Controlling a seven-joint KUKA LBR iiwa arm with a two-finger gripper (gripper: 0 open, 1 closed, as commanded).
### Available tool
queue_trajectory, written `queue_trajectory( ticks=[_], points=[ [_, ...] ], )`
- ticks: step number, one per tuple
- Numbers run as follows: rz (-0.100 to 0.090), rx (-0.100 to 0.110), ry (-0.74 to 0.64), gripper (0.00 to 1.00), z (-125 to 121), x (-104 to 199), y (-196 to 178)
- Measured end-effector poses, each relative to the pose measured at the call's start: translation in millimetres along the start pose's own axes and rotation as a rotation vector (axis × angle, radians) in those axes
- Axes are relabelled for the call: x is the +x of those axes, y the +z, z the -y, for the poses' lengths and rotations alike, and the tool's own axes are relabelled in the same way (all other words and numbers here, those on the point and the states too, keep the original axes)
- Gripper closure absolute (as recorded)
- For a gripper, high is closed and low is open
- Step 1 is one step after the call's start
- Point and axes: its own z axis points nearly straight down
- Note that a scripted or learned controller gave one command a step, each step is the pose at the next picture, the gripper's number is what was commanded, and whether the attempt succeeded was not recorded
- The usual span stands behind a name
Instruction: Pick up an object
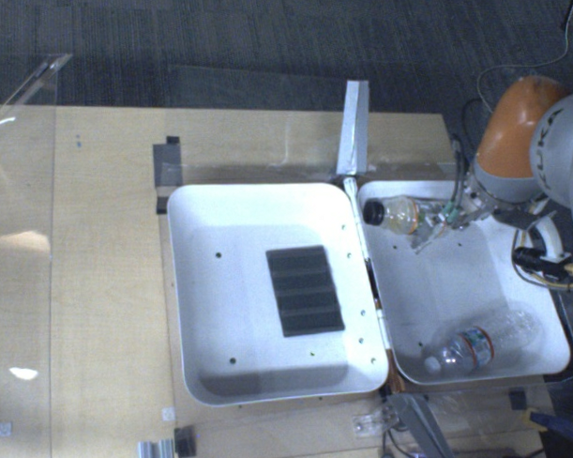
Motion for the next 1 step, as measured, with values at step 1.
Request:
queue_trajectory(
  ticks=[1],
  points=[
    [0.014, 0.013, -0.108, 0.0, -6.3, 4.5, -1.2]
  ],
)
